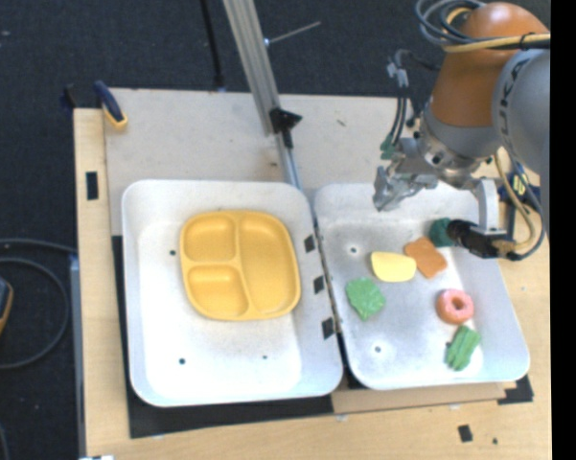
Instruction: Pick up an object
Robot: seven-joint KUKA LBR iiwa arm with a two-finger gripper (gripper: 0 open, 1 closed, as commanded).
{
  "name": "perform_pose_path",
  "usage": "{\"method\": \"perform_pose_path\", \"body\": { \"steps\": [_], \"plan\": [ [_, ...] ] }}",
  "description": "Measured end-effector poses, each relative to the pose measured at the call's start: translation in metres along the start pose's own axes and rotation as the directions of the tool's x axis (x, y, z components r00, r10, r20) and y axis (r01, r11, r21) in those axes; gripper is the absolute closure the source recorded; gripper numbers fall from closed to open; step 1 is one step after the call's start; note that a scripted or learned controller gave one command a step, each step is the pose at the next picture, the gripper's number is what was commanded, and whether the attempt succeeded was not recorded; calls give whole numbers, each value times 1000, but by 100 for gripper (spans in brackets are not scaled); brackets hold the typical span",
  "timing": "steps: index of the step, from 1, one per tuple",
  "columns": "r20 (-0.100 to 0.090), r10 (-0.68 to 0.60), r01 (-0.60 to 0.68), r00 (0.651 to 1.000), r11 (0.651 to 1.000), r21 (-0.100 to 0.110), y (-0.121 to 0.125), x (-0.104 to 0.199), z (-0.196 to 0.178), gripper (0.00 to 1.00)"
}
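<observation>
Sitting side by side on the bench, two shallow white bins carry everything: the left white bin (153,353) holds a yellow plastic three-compartment plate (240,263) near its middle, and the right white bin (364,362) holds a yellow wedge (393,267), an orange block (426,256), a green leafy piece (365,298), a pink ring (454,306) and a green ridged piece (462,347) toward its near right corner. The gripper (391,194) hangs over the right bin's far edge, nothing visibly held; how far its claw is open cannot be told. No readable writing appears.
</observation>
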State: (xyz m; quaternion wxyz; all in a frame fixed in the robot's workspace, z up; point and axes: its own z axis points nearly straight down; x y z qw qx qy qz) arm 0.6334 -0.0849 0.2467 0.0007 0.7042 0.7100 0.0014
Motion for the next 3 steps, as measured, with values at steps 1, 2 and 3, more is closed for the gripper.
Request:
{"method": "perform_pose_path", "body": {
  "steps": [1,2,3],
  "plan": [
    [1,3,-3,1000,1000,0,8,42,4,100],
    [-1,0,0,1000,1000,0,12,96,-6,100],
    [0,2,-2,1000,1000,3,16,145,6,100]
  ]
}}
